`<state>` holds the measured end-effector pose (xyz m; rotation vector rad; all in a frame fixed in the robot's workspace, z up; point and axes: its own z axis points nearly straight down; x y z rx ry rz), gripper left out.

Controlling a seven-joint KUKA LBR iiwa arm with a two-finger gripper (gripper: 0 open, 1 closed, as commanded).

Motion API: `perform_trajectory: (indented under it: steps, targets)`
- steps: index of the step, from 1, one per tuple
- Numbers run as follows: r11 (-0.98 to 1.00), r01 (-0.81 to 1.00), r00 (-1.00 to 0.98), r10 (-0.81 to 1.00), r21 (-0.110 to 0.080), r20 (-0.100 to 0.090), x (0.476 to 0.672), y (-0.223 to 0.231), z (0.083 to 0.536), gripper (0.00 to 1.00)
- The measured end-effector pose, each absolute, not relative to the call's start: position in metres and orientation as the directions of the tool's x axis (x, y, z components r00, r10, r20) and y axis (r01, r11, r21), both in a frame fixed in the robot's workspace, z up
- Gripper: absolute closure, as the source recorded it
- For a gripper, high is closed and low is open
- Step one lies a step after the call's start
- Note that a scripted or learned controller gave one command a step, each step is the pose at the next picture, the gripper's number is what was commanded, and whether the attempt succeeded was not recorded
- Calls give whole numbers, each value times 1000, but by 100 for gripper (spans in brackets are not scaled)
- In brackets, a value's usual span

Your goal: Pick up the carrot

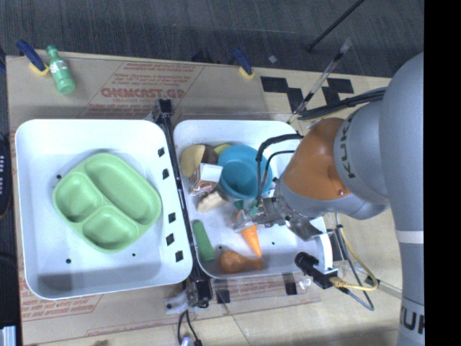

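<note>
Two white bins side by side on the bench. Left bin (36,193): holds just a green divided plate (108,200), three compartments, lying roughly mid-bin and turned at an angle. Right bin (216,130): crowded. Blue cup (239,175) near the centre, mouth up. Left of that a yellowish round item (191,158) with something dark brown just beside it, too small to identify. Below those a white and brown packet-like piece (207,186), jumbled, can't sort out individual items. Green cucumber-like stick (202,239) lying along the left wall, near the front. Brown-orange lump (236,261) at the front edge, maybe a potato or bread roll, hard to say.

Carrot (251,239): in the right bin, front half, small orange cone with the tip pointing toward the front wall, just above the brown lump and right of the green stick. Wide end sits right under the gripper (257,218).

Arm reaches in from the right, orange band over the right side of the bin, hiding the bin's right wall and whatever lies under there. Gripper down at the carrot's top end, touching or nearly so. Fingers mostly lost in dark clutter and cables; can't tell whether parted or clamped, nor whether the carrot is actually between them.

Outside the bins: green bottle (62,72) on the bench at far left, top corner.
</note>
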<state>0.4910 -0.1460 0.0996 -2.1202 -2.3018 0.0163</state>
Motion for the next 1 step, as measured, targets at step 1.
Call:
perform_trajectory:
  steps: [1]
  targets:
    - [183, 983, -183, 983, -1, 3, 481, -57, 197, 100]
